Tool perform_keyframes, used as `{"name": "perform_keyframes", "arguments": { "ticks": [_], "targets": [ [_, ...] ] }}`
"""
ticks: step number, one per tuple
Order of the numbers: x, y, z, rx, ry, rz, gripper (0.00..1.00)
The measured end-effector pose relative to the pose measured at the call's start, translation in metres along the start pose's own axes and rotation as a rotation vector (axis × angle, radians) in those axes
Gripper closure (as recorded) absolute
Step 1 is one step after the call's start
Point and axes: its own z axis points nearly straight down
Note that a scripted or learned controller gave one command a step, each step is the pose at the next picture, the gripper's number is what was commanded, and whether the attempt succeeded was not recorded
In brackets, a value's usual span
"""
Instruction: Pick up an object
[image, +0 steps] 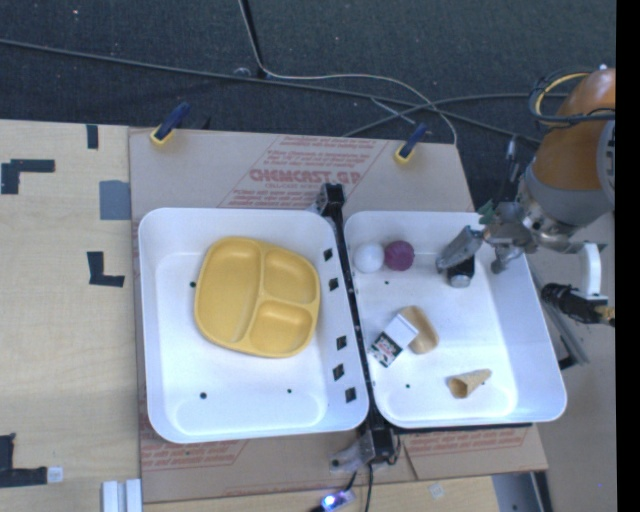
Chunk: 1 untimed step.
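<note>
While the left bin (152, 330) holds a yellow plate (257, 297), the hand (492, 248) (grip unclear) overhangs the right bin (505, 335).

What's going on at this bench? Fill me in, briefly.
The robot arm reaches in from the right, its gripper low over the right bin's far side, apart from the purple ball and white ball. Those, a small box, a tan lump and a tan cone all lie on that bin's floor; nothing looks lifted yet. A yellow divided plate sits in the left bin.
</note>
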Motion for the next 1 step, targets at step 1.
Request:
{"name": "perform_keyframes", "arguments": {
  "ticks": [1],
  "targets": [
    [0.0004,0.0029,-0.0079,-0.013,-0.003,-0.004,0.00]
  ]
}}
